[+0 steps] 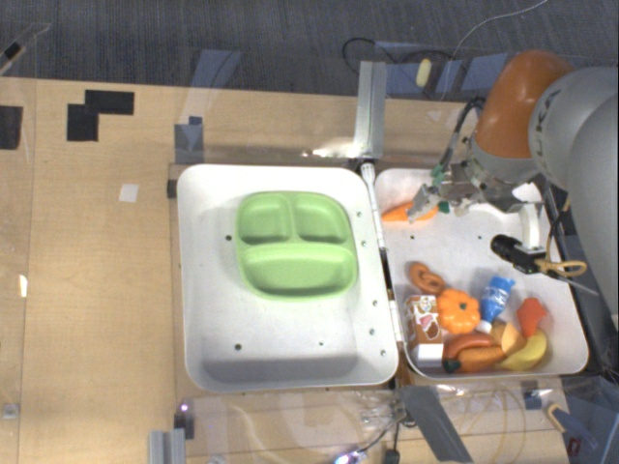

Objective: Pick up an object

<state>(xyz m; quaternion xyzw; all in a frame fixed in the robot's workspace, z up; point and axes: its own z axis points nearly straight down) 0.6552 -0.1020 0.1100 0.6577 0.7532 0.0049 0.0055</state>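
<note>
An orange carrot-shaped toy (397, 213) lies at the far left of the right bin (571, 361), close to the wall between the bins. My gripper (426, 203) is low over that bin's far end, right at the carrot's right tip. Whether it touches the carrot is unclear. The grey arm with its orange band (513, 104) comes in from the upper right.
A green divided plate (293, 243) lies in the left bin (208, 356). Toys crowd the near end of the right bin: a pretzel (426, 278), an orange pumpkin (458, 309), a blue bottle (496, 296), a banana (527, 352) and a small carton (421, 319).
</note>
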